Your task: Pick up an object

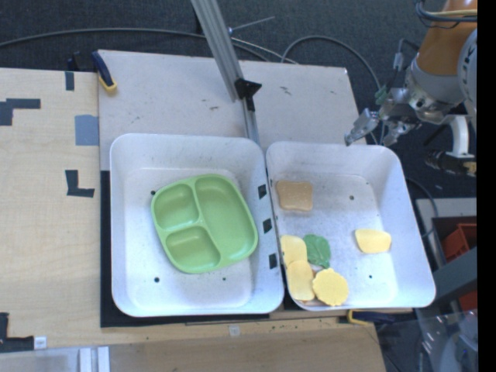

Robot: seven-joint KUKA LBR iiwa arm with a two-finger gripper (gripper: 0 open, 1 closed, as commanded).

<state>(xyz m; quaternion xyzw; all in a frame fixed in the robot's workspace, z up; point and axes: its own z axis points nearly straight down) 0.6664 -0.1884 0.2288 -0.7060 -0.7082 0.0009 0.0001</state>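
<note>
The arm [446, 37] enters at the upper right of the frame, its grey body and orange band cut off by the top and right edges. Its pincer [377, 132] hangs just past the far right corner of the right bin [409, 208], over the dark floor beside the bench [46, 208]. The fingers are small, grey and tangled among fittings, so I cannot tell whether they stand apart or together; nothing shows between them.

The right bin, shallow, white and speckled, holds six small pieces. A tan, rough-faced toast slice [294, 195], roughly square, lies near its upper left. A smooth yellow wedge [373, 241] lies alone toward the right. In the lower left a cluster crowds together: a pale yellow oval [293, 249], a second pale yellow piece [301, 280] touching it below, a crinkled green leaf [317, 249] just beside them, and a round yellow disc [332, 287] whose lower edge meets the bin's wall.

The left bin [124, 208] carries a glossy lime-green tray [204, 223] with three compartments and rounded corners, set at a tilt.

A ribbed metal rail [221, 41] slants down from the top edge, its upper end cut off, ending at a black clamp [247, 88]. Thin black cables [155, 31] loop across the dark floor behind.
</note>
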